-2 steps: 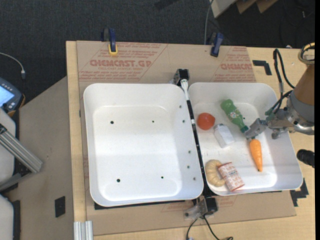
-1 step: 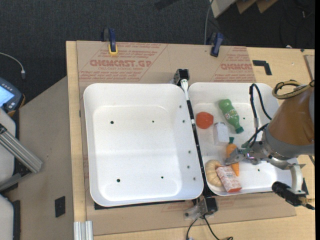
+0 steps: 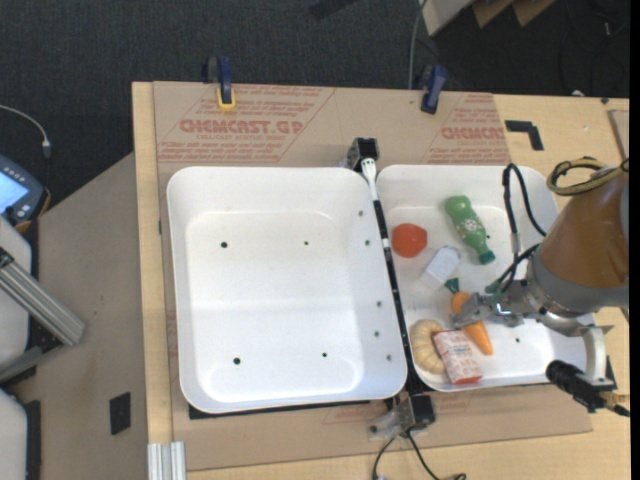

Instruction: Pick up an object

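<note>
I see the gripper point(image 3: 478, 313) low in the right bin point(image 3: 530, 193), near its front edge, just above a carrot point(image 3: 480, 336). Whether it is released or clenched, I cannot tell. A red packet point(image 3: 458, 356) lies beside the carrot. The green bottle point(image 3: 469, 228) lies toward the back edge.

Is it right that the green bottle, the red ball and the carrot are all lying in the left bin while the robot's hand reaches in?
Not quite. The camera view shows the green bottle, red ball and carrot lying in the right bin, not the left one. The hand is down in that right bin, beside the carrot.
</note>
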You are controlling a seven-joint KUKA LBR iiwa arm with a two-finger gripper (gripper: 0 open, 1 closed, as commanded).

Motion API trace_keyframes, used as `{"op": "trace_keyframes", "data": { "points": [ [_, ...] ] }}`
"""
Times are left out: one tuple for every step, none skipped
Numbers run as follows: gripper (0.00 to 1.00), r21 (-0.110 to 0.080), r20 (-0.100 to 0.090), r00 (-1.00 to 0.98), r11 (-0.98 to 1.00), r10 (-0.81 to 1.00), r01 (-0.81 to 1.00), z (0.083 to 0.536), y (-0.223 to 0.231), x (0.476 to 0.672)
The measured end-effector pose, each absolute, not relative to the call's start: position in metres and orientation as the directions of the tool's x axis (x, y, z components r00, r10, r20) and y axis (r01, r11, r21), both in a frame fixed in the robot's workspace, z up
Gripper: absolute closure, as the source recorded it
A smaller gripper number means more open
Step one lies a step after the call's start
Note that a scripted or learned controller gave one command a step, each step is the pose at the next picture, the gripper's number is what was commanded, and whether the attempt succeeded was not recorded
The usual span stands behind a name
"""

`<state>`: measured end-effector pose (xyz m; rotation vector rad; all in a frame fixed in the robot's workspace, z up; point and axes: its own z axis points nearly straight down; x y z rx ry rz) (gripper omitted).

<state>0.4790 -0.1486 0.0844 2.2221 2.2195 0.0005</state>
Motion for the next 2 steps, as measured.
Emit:
{"op": "trace_keyframes", "data": {
  "points": [
    [0.0,0.003,-0.004,0.004,-0.004,1.0,1.0,0.1072,-0.1917,0.4791],
    [0.0,0.002,-0.001,0.001,-0.001,1.0,1.0,0.1058,-0.1889,0.4792]
  ]
}}
